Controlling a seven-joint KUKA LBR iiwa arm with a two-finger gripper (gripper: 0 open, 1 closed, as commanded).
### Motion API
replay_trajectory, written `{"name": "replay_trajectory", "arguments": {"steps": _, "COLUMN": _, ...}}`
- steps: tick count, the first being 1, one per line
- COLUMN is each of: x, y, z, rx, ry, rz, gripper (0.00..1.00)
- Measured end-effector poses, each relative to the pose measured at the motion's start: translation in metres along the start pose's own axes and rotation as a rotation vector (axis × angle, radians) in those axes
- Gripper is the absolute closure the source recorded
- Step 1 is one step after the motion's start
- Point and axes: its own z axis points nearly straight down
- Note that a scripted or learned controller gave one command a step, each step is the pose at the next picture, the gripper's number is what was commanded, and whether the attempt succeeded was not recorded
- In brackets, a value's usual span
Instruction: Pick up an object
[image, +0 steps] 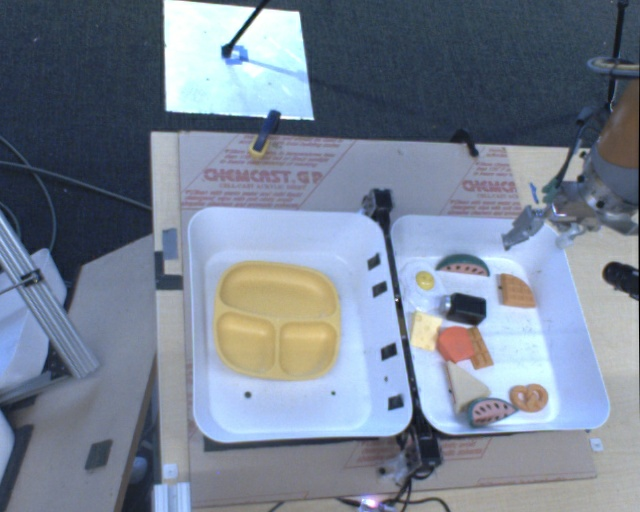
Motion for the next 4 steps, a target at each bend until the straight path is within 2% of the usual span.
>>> {"name": "replay_trajectory", "arguments": {"steps": 1, "x": -0.003, "y": 0.039, "z": 0.073, "rx": 0.002, "ry": 0.000, "rz": -0.003, "gripper": 0.00}}
{"name": "replay_trajectory", "arguments": {"steps": 2, "x": -0.014, "y": 0.029, "z": 0.128, "rx": -0.009, "ry": -0.004, "rz": 0.003, "gripper": 0.00}}
{"name": "replay_trajectory", "arguments": {"steps": 3, "x": -0.014, "y": -0.108, "z": 0.116, "rx": 0.009, "ry": 0.002, "rz": 0.008, "gripper": 0.00}}
{"name": "replay_trajectory", "arguments": {"steps": 4, "x": 0.029, "y": -0.044, "z": 0.055, "rx": -0.008, "ry": 0.000, "rz": -0.007, "gripper": 0.00}}
